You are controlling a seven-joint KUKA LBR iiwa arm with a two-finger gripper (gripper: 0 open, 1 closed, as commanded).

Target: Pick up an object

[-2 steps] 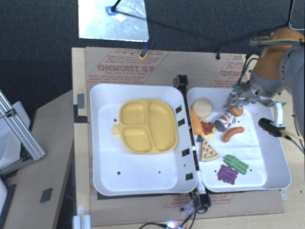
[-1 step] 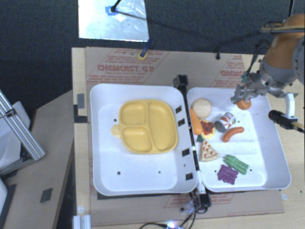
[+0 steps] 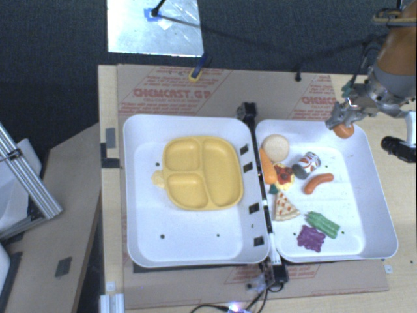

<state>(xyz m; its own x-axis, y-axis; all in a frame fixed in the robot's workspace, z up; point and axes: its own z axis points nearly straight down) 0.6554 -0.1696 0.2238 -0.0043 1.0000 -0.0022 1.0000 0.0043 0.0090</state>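
Orange object (image 3: 343, 131): sitting between the fingers of the gripper (image 3: 341, 123), over the right bin's (image 3: 374, 175) far rim.
Yellow tray (image 3: 199, 173): lying in the left bin (image 3: 140, 194).
Sausage (image 3: 318, 183): resting in the right bin.
Jaws: closing on the orange object, gripping it.

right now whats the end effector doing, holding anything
End effector: shut on a small orange object, hanging over the back rim of the right bin.
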